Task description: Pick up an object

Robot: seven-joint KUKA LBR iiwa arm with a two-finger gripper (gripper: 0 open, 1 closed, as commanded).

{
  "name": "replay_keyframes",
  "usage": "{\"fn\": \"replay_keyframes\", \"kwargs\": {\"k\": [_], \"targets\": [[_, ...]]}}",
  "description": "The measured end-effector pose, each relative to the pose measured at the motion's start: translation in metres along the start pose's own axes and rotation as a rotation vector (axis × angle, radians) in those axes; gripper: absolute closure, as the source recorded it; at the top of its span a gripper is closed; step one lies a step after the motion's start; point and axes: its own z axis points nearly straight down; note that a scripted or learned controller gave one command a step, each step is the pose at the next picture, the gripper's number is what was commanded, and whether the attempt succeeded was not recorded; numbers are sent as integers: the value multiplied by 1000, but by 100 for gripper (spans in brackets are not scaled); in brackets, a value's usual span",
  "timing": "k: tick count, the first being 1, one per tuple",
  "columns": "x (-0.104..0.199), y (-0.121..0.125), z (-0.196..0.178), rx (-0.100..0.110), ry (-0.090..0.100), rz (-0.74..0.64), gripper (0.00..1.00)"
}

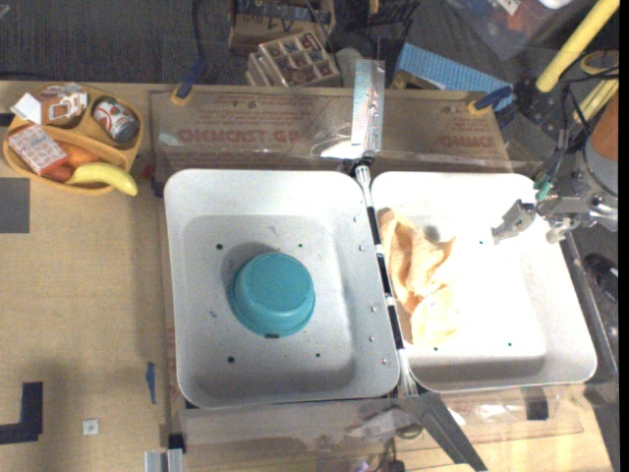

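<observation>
Reaching in from the right, my gripper (518,219) hangs over the right bin's (511,357) upper right part, a small metallic piece at the end of a grey arm. It is too small and blurred for me to tell how it is set; I see nothing held in it.

Two smooth white bins with rounded corners sit side by side, touching along a shared edge. In the left bin (197,214) a teal bowl (274,294) sits upside down, round, glossy, plastic-looking, near the middle of the floor. In the right bin a soft, crumpled cloth (418,273) in pale yellow and orange lies bunched against the left wall, well apart from my gripper.

Beyond the bins a clear plastic sheet (265,136) lies over the wooden bench (79,293). At the far left an orange dish (69,180) holds a yellow banana (106,176) and small packets.
</observation>
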Motion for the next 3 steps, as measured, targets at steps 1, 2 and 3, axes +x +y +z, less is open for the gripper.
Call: {"fn": "replay_keyframes", "kwargs": {"k": [1, 2, 3], "targets": [[78, 14, 62, 1, 0, 46, 0], [86, 38, 121, -6, -1, -86, 0], [86, 40, 109, -11, -1, -85, 100]]}}
